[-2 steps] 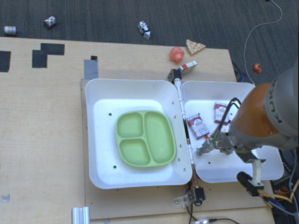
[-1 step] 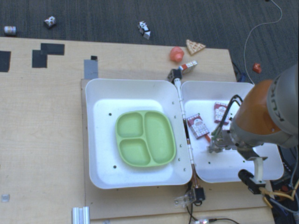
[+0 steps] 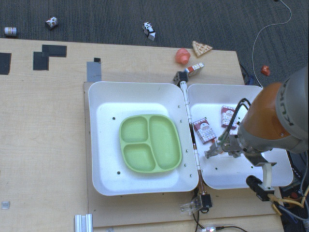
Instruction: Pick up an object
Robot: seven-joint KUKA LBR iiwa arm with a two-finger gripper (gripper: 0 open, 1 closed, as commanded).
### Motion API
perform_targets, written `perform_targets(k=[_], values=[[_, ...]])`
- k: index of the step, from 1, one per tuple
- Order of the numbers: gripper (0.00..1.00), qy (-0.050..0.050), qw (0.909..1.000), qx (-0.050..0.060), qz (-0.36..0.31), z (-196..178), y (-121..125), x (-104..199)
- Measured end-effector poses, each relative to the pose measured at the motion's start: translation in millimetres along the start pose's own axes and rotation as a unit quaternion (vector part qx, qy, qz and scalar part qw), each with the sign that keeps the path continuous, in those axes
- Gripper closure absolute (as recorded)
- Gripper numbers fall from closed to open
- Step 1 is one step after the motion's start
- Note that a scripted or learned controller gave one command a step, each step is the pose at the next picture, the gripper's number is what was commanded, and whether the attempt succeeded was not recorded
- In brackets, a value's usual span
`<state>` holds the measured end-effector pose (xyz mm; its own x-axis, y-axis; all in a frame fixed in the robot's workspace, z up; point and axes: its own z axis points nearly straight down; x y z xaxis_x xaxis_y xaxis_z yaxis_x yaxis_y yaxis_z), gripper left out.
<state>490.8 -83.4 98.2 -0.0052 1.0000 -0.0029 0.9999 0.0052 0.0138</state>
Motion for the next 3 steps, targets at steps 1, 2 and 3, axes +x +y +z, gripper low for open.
perform_targets(k=[1,2,3], values=[[1.00,0.000,1.0000,-0.002,-0.002,-11,2,1],[0.00,0.000,1.0000,-0.002,-0.002,-10,2,1],[0.00,0.001,1.0000,0.003,0.002,11,-2,-1]])
